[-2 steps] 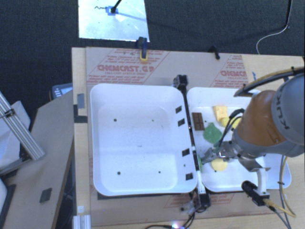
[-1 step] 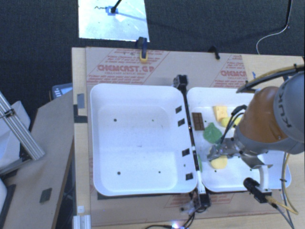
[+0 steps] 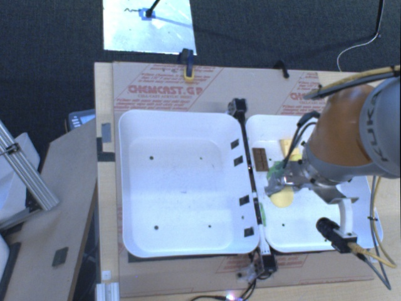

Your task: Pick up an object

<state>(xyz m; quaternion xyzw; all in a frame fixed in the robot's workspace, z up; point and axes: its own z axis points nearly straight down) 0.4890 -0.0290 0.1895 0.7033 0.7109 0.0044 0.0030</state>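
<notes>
The arm's wrist and gripper [image 3: 283,182] hang low over the left half of the right bin [image 3: 294,234]. Directly under the gripper lies a yellow rounded object [image 3: 283,198], partly covered by the metal of the hand. A green item [image 3: 275,168] sits just above it, against the gripper's left side. A brown flat block [image 3: 259,158] lies by the bin's left wall, and a pale yellow piece [image 3: 287,147] shows behind the arm. The arm's bulk hides the bin's right half.
The left bin [image 3: 182,187] sits beside the right one, separated by a black clipped divider [image 3: 245,168]. A black part with a yellow cable [image 3: 332,232] hangs off the arm at the bin's front. A cardboard sheet [image 3: 163,88] lies under both bins.
</notes>
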